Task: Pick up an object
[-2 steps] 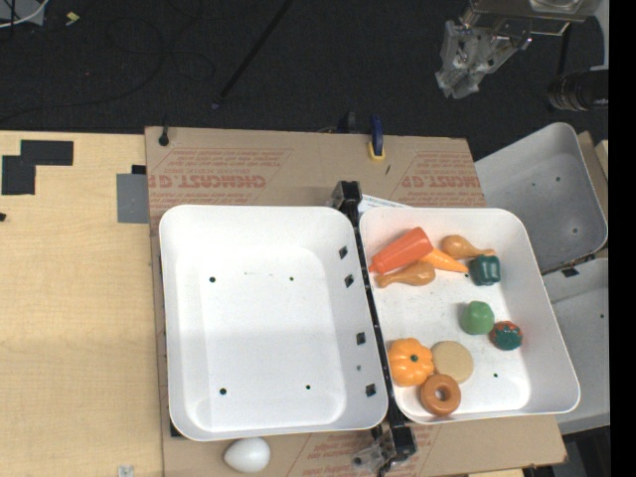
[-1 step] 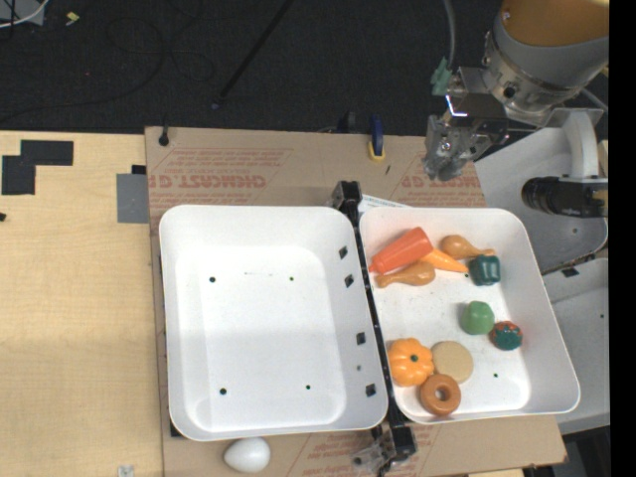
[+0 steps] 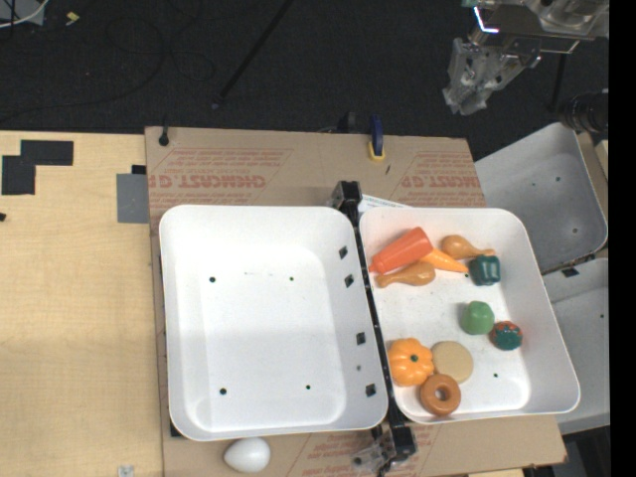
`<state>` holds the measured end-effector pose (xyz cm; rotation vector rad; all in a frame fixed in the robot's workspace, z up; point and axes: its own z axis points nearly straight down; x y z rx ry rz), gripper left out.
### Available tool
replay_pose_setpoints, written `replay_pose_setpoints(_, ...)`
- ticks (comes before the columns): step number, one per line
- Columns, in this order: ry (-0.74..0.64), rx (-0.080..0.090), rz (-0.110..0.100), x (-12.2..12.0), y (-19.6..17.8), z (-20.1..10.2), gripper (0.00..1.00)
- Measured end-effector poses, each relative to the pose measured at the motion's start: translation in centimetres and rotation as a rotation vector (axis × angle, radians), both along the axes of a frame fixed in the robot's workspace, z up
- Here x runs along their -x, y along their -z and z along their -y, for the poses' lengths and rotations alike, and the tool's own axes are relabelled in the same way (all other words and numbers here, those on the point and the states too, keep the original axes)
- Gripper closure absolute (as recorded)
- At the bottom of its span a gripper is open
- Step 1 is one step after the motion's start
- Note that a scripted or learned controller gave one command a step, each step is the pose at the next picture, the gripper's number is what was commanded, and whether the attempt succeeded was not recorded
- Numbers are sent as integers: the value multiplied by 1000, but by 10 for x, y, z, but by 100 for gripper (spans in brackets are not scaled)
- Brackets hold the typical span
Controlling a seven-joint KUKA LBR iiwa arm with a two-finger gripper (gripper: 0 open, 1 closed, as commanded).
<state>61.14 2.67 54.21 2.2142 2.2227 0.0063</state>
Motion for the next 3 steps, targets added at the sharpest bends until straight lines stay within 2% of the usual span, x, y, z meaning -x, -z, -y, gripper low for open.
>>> replay_pose_setpoints(1, 5, 1, -24, 55, 118, 14, 100)
replay_pose_setpoints(2, 1, 0, 1, -17, 31, -25, 100)
replay_pose_setpoints(3, 5, 1, -19, 11, 112, -30, 100)
